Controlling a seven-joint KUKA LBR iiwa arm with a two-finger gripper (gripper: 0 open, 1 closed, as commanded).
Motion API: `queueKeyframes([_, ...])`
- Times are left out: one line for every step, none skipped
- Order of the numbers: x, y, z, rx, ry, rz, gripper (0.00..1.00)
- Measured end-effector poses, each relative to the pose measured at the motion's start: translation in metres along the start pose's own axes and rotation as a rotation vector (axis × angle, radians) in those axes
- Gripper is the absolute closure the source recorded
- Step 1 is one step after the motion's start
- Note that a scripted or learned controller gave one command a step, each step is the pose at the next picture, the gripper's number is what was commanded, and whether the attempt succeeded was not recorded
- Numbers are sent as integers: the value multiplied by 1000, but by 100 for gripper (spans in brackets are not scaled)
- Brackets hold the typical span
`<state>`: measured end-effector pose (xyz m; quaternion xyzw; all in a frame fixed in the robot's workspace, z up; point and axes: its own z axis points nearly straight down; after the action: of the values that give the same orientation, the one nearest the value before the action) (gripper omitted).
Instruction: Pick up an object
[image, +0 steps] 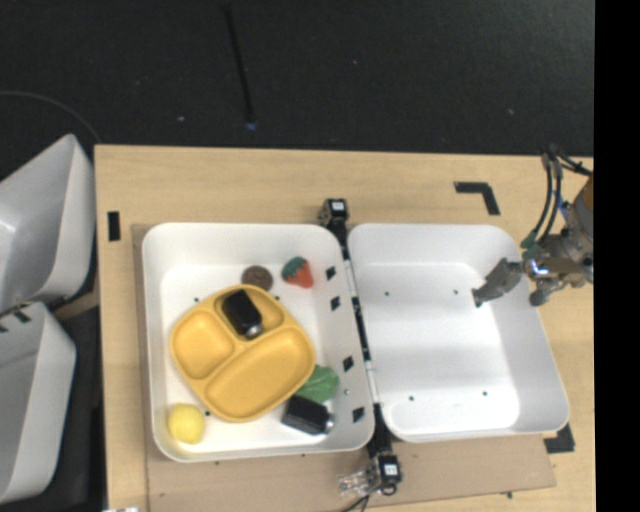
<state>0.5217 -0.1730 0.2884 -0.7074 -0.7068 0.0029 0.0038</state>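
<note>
Objects for picking all lie in the left bin (152, 330), none in the right bin (520, 400), which stands just beside it on the desk (230, 180). The landmark here is the yellow divided plate (250, 375), the largest thing in the left bin, lying near its middle. A black block (242, 312) rests in the upper compartment of the plate. A second black block (306, 416) lies just beside the plate at its lower right edge, and a green soft piece (322, 380) is between that block and the plate, touching the plate rim as far as can be seen. A yellow ball (185, 424) sits at the lower left of the plate, close to the bin corner. Above the plate are a small brown round thing (257, 276) and, to its right, a red strawberry-like toy (296, 270).

The gripper (510, 285) hangs far to the right of the plate, over the right edge of the right bin. One grey finger (495, 283) points toward the plate; how wide the jaws stand cannot be told, and nothing is seen between them.

The judgement is that the pick has not begun. The risks: the jaws may come down on the plate rim and only tilt it, the ball may roll away from contact, and the things pressed near the bin wall leave little room for one finger.
</note>
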Motion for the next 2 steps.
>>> queueKeyframes([0, 2, -6, -10, -2, -3, 0])
queueKeyframes([-4, -5, 40, -7, -2, -1, 0])
